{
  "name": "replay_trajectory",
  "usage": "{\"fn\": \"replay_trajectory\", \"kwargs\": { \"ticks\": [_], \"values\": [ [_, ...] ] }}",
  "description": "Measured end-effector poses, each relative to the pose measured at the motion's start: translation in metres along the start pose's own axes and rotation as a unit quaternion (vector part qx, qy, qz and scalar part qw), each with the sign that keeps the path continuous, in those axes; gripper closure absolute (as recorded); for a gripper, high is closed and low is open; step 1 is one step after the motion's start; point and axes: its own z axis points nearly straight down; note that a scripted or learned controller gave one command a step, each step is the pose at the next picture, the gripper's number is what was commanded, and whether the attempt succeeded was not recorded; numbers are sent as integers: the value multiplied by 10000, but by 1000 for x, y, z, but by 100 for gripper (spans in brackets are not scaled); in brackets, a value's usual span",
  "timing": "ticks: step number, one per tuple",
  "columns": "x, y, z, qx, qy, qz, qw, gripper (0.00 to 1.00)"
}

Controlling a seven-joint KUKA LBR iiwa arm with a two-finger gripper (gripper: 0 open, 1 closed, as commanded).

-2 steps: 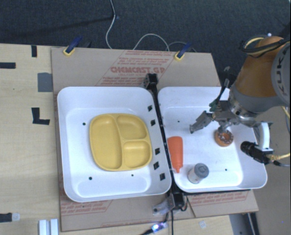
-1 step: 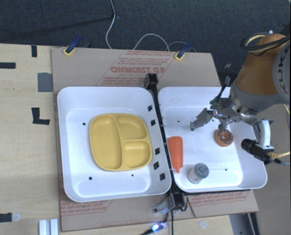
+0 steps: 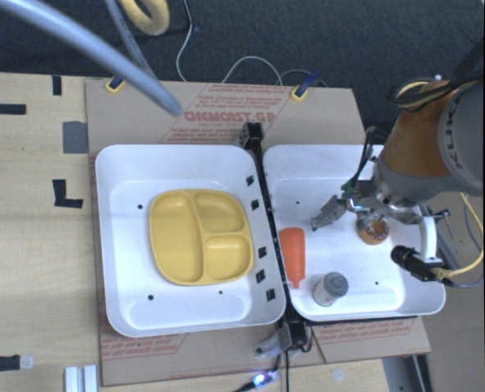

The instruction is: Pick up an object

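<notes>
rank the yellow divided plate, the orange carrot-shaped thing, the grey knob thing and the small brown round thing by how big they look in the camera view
1. yellow divided plate, by far the largest
2. orange carrot-shaped object
3. grey knob-like object and small brown round object: these look about alike, and the gripper partly covers the brown one, so no ranking between them.

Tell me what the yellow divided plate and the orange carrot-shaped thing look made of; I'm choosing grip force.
Yellow divided plate: likely molded plastic, matte, with even colour and soft rounded ridges. Orange carrot-shaped thing: probably plastic or rubber, smooth with a faint sheen; which one is unclear.
</notes>
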Motion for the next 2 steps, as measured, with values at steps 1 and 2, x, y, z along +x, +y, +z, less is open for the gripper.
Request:
{"fn": "replay_trajectory", "kwargs": {
  "ticks": [1, 2],
  "values": [
    [-2, -2, 61, -43, -51, 24, 10000, 0],
    [-6, -2, 67, -41, -31, 12, 10000, 0]
  ]
}}
